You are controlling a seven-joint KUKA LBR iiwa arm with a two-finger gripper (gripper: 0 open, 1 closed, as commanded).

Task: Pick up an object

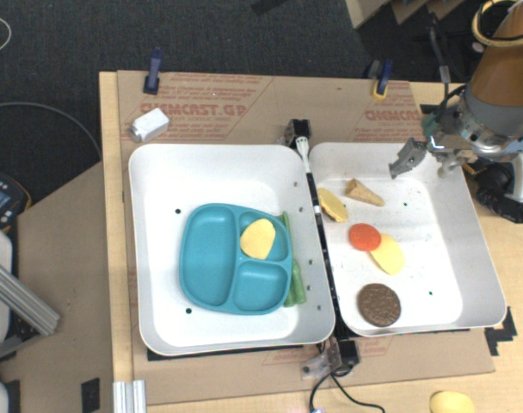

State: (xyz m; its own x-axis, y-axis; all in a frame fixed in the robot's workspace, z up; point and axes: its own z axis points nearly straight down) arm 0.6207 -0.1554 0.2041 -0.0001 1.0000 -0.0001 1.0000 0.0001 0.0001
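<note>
**Five small things in the right bin, one plate in the left**

The bench carries two white bins side by side. The left bin holds one blue plate with three compartments. In its upper right compartment lies one yellow piece. One thin green strip runs along the plate's right edge, touching it.

The right bin holds five loose things:

- one tan wedge near the top
- one pale yellow slice just to the wedge's left, close to the bin's left wall
- one orange disc in the middle
- one yellow oval touching the disc at its lower right
- one brown round cookie near the bottom wall, apart from the rest

The gripper hangs over the upper right part of the right bin, above and to the right of the wedge. Its two fingers look spread apart with nothing between them — though they are small and partly dark against the arm, so the gap is hard to judge.

Outside the bins, one small white block lies on the brown board at upper left, and two blue clamps grip the board's far edge — one at the left, one near the right bin.
</note>
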